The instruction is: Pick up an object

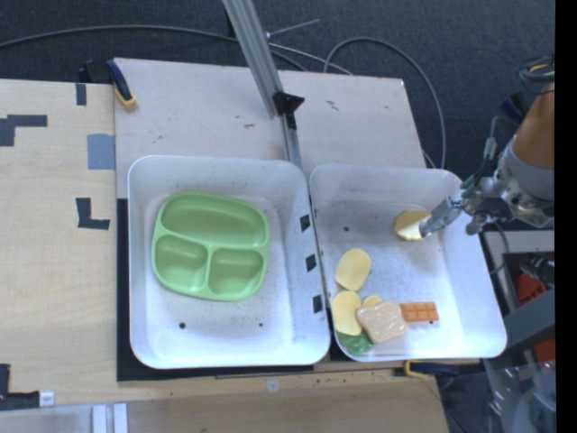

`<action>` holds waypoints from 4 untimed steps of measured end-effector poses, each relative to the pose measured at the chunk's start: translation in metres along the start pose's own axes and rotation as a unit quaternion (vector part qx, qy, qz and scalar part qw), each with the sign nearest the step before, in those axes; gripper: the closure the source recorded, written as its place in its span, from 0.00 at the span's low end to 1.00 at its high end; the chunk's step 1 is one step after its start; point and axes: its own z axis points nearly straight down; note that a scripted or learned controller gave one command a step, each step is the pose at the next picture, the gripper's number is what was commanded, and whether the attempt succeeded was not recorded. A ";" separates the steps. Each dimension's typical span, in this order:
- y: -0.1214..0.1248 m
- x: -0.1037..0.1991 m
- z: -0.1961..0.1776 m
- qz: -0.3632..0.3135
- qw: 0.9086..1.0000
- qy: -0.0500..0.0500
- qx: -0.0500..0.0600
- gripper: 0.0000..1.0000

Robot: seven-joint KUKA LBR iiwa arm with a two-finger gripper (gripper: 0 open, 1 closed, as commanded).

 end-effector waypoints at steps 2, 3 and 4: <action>0.001 -0.009 0.056 0.001 1.000 0.000 0.003 0.00; 0.000 -0.011 0.100 0.001 1.000 0.000 0.002 0.00; 0.001 -0.011 0.132 0.000 1.000 -0.001 0.000 0.00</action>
